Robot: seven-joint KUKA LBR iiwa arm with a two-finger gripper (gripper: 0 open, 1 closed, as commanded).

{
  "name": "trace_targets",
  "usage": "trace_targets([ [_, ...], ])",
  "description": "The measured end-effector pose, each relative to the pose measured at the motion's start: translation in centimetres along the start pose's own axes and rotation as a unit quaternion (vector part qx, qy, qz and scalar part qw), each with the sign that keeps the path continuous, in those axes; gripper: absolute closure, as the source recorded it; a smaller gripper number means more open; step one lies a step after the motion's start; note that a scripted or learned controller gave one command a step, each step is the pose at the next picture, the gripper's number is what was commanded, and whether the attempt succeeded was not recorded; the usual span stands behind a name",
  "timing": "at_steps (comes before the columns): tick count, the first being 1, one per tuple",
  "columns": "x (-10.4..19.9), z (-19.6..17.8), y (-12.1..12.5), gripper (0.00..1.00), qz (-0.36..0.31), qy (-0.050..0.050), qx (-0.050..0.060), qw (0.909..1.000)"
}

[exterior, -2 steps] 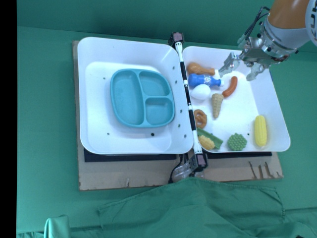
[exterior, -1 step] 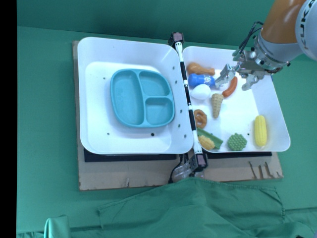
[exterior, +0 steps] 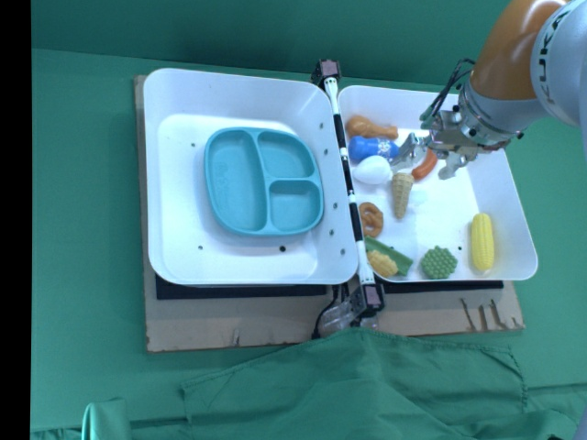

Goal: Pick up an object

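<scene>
Claw: the claw [exterior: 431, 159] hangs low over the far part of the right bin [exterior: 514, 218], fingers spread apart with nothing between them.
Likely target: a red sausage [exterior: 425, 165] lies right under the fingers, partly covered by them; I judge it the thing to be picked.
Neighbours: a blue bottle [exterior: 371, 148] and a white egg [exterior: 372, 170] sit just to its left, an ice-cream cone [exterior: 402, 193] just in front, a chicken drumstick [exterior: 369, 127] farther back.
Other objects: corn cob [exterior: 481, 241], green round piece [exterior: 438, 263] and pretzel [exterior: 371, 216] lie well apart from the claw.
Left bin: holds a teal divided plate [exterior: 264, 180].
Doing it well: straddle the sausage across its narrow width, descend straight, close only once both fingers clear the bottle and cone.
Risk: crowding may nudge the egg or pinch two pieces.
</scene>
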State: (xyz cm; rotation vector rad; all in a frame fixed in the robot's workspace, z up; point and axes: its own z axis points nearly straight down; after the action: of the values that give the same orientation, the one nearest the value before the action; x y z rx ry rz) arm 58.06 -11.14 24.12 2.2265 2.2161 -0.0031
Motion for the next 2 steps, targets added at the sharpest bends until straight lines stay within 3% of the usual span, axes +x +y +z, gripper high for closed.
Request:
trace_targets([
  [1,-0.77,5.64,0.05,0.00,0.000,0.000,-0.003,1.0000],
  [2,-0.88,5.61,0.35,0.00,-0.001,0.000,-0.006,1.0000],
])
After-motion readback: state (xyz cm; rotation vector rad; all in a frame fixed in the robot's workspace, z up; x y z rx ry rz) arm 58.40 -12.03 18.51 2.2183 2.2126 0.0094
